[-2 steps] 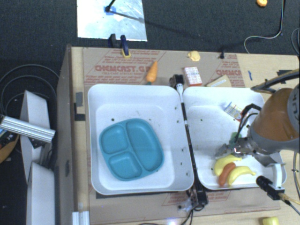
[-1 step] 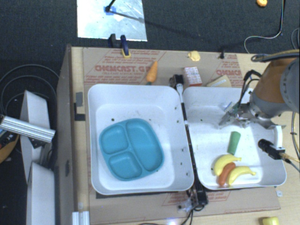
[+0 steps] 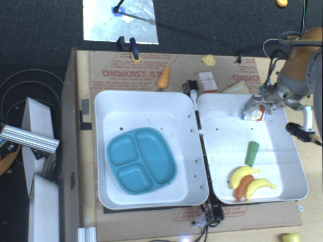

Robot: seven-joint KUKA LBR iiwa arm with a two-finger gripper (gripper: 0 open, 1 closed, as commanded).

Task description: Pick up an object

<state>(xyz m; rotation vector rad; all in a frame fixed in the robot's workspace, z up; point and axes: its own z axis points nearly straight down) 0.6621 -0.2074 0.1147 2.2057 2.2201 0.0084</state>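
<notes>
My gripper hangs over right white bin, upper area, w/ a small white-blue-red packet at its tip; can't tell grip state. Green cylinder, yellow plastic bananas sit nearer the front.

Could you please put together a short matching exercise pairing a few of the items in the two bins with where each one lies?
Things:
1. blue divided plate
2. green cylinder
3. yellow bananas
4. small white and red packet

Places:
A. near front corner of the right bin
B. far part of the right bin, by the tool
C. left bin
D. middle of the right bin

Pairs: 1-C, 2-D, 3-A, 4-B
</notes>
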